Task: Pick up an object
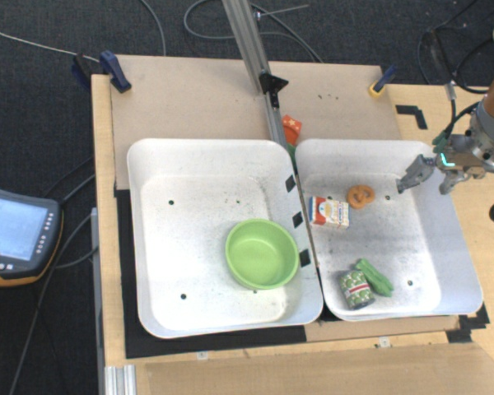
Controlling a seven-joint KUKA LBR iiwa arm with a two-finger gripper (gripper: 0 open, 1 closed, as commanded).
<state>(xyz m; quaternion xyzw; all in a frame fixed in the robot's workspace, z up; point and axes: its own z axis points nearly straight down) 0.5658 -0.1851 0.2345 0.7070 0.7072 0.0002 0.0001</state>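
1. I am looking down on two shallow white bins sitting side by side on the bench: the left bin (148, 171) and the right bin (445, 245).
2. The gripper (432, 177) is hanging over the right bin's 2 o'clock corner, reaching in from 3 o'clock of the view.
3. Its two fingers are standing spread apart, one pointing down toward 8 o'clock and the other shorter one just beside it; I am seeing nothing between them.
4. In the right bin, a small white carton (329, 211) with red print is lying near the bin's 9 o'clock wall.
5. An orange ring-shaped object (361, 196) is resting just beside the carton, at its 2 o'clock, and well apart from the gripper's fingertips.
6. Toward the bin's 6 o'clock, a green and white wrapped object (356, 289) is lying touching a bright green object (375, 278) at its 2 o'clock.
7. In the left bin, a lime green bowl (262, 254) is sitting upright toward the 4 o'clock corner.
8. A small orange item (291, 128) is lying on the bench at 12 o'clock of the seam between the bins, beside a slanting metal rail (243, 27).
9. A handheld pendant (16, 235) with a screen is lying off the bench at 9 o'clock of the view.
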